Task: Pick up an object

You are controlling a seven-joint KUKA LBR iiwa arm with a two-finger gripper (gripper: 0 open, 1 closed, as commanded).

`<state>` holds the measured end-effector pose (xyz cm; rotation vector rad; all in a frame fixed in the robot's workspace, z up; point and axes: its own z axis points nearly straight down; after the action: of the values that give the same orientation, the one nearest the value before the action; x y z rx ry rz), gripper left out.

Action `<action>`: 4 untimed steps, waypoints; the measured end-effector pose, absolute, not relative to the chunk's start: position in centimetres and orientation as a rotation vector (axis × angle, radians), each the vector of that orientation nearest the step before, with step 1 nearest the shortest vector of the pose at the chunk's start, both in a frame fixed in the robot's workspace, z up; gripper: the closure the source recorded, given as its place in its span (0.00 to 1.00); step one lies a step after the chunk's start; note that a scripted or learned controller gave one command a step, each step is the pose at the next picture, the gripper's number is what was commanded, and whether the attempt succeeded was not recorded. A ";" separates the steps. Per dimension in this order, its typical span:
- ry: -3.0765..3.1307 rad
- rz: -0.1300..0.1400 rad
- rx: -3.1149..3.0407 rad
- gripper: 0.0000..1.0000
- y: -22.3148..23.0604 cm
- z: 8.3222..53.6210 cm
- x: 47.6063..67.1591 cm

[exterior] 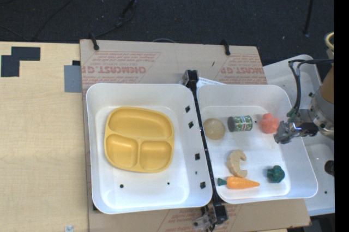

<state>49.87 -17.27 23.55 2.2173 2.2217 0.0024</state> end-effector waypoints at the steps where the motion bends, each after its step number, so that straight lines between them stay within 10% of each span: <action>1: 2.229 -0.001 2.219 1.00 -12.5 22.5 50.5; 4: 2.229 -0.003 2.218 1.00 2.7 22.8 52.7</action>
<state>52.67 2.74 22.76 2.2184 2.2292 -0.0027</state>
